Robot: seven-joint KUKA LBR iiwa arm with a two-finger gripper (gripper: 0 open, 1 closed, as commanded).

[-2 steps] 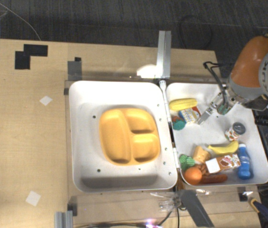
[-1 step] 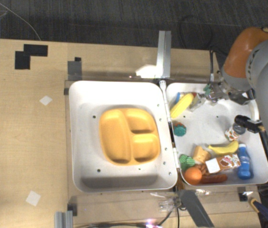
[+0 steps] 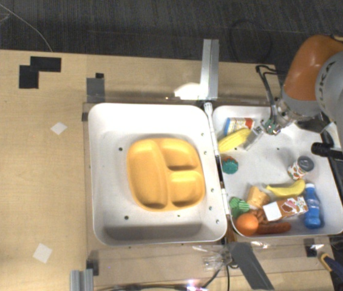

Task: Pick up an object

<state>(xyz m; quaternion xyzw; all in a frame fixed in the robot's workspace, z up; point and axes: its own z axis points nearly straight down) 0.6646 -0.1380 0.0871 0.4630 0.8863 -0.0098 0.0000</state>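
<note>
Bench front edge sits closest, wood-toned, carrying two white bins side by side. Left bin holds one big yellow divided tray, roughly centred. Arm comes in from the right, grey with an orange band, over the right bin. Gripper hangs at that bin's far edge, just right of a small carton; can't tell its state, too small and blurred. Pickable stuff is all in the right bin: banana near the far-left corner, second banana and blue bottle at near right, orange near the front, teal lump by the left wall.
</note>
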